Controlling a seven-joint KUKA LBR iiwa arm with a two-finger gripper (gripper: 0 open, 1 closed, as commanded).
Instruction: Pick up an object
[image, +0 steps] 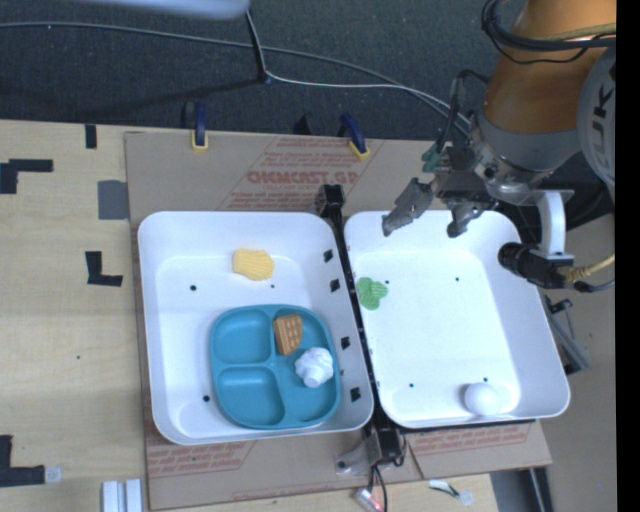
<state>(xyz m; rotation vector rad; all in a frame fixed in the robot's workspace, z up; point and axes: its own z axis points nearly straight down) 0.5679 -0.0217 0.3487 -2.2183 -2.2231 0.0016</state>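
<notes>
From above, 2 shallow white bins sit side by side on a cardboard sheet (290, 180) laid over the wooden bench. The gripper (432, 218) hangs over the far edge of the right bin (520, 330), its 2 dark fingers spread wide apart with nothing between them; the arm's orange band (550, 50) rises out of the upper right corner. In the right bin, a small green object (372, 293) lies close against the left wall, near the divide between the bins, and a white ball (484, 397) rests near the front right corner, well apart from the green piece and from the gripper. The left bin (165, 300) holds a blue 3-compartment tray (250, 385) toward its front. A brown waffle-like piece (288, 333) lies across the tray's upper right compartment, and a crumpled white object (314, 366) sits just beside it, nearer the front, at the tray's right side. A yellow object (253, 264) lies on the bin floor behind the tray, apart from it. 2 blue clamps (351, 135) grip the cardboard's far edge.
</notes>
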